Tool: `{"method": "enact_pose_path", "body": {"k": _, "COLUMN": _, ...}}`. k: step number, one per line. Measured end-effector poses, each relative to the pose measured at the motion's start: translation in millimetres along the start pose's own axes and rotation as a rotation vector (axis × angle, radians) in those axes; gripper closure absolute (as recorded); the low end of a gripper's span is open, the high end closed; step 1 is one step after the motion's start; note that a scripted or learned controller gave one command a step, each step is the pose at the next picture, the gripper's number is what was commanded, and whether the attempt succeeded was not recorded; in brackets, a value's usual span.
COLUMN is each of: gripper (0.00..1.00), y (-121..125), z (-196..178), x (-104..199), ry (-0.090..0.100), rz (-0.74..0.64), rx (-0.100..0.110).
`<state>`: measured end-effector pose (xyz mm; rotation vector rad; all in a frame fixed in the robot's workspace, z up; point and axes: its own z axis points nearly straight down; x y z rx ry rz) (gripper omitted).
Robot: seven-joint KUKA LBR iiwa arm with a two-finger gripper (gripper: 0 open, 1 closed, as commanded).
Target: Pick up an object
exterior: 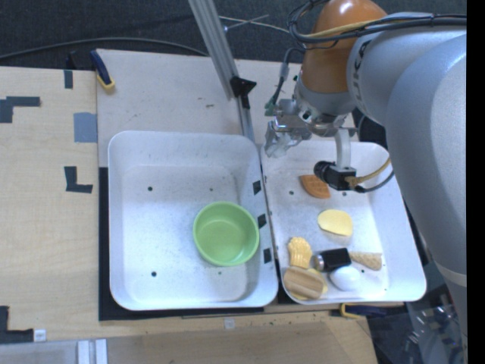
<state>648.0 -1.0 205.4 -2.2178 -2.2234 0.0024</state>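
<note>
Nearest the camera, along the front edge of the right shallow white bin (394,279), sits a cluster: a tan ridged bread-like piece (304,283), a white rounded lump (347,277), a small black-and-silver cylinder (330,260), a yellow ribbed corn-like toy (299,252) and a pale tan wedge (367,261). All of these lie well below the jaws (277,144) in the picture and slightly to their right. Some touch each other, so their outlines are hard to separate.

Closer to the jaws, a flat yellow oval piece (335,222) lies alone, and an orange-brown slice (314,186) sits just right of and below them, partly covered by a black part on the wrist.

The metal jaws hang at the back left corner of the right bin, beside the wall shared with the left shallow white bin (121,203). Nothing is visible between them; whether they are parted or closed I cannot tell, since the tips blur against the white.

Down and left of the jaws, a light green plastic bowl (226,233) stands upright in the left bin.

The grey arm with its orange band (337,44) is cut off at the right. The light wooden desk (45,226) lies far left.
</note>
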Motion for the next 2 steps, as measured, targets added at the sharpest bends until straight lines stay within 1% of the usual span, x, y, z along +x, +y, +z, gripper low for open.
{"method": "enact_pose_path", "body": {"k": 1, "gripper": 1.0, "y": 8.0, "z": 3.0, "x": 47.4, "ry": 0.002, "rz": -0.003, "rx": 0.0}}
{"method": "enact_pose_path", "body": {"k": 2, "gripper": 1.0, "y": 16.2, "z": 4.3, "x": 102.2, "ry": 0.002, "rz": -0.005, "rx": -0.001}}
